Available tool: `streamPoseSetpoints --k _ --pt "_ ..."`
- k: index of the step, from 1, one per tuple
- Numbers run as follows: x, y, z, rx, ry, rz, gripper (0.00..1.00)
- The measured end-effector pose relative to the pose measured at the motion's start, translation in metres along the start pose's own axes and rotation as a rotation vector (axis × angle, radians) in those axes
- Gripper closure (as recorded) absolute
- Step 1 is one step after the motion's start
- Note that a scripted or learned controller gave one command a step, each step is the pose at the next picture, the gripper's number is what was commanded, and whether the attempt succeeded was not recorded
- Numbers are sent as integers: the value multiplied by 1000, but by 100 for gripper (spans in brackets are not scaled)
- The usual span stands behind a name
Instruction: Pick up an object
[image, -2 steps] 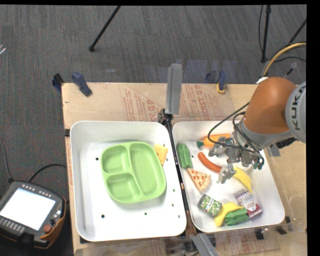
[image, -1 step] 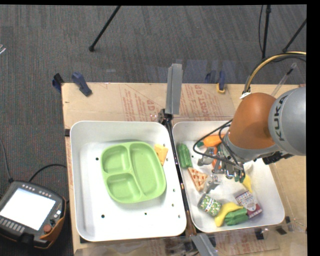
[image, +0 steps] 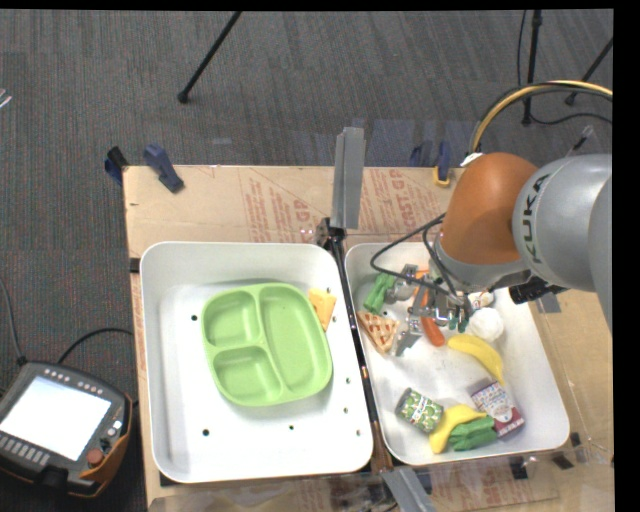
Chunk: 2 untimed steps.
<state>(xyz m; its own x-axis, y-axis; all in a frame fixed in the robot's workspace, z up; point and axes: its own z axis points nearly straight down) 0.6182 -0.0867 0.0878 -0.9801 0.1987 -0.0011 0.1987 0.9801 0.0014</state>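
Note:
My gripper (image: 413, 322) hangs low over the right bin (image: 545, 365), under the orange band of the arm. It is just right of a pizza slice (image: 377, 330) and next to an orange carrot-like piece (image: 434, 331). A green object (image: 380, 293) lies to its upper left. A white ball (image: 486, 323) and a yellow banana (image: 477, 354) lie to its right. Nothing is visibly held.
Near the right bin's front lie a green can (image: 418, 410), a yellow and green toy (image: 461, 429) and a purple box (image: 498, 406). The left bin (image: 170, 400) holds a green divided plate (image: 268, 343) and a yellow wedge (image: 322, 305).

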Motion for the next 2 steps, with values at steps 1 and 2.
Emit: streamPoseSetpoints --k 1,2 --pt "60 -46 1 1 3 -24 0" --pt "59 -44 -9 0 1 -30 100"
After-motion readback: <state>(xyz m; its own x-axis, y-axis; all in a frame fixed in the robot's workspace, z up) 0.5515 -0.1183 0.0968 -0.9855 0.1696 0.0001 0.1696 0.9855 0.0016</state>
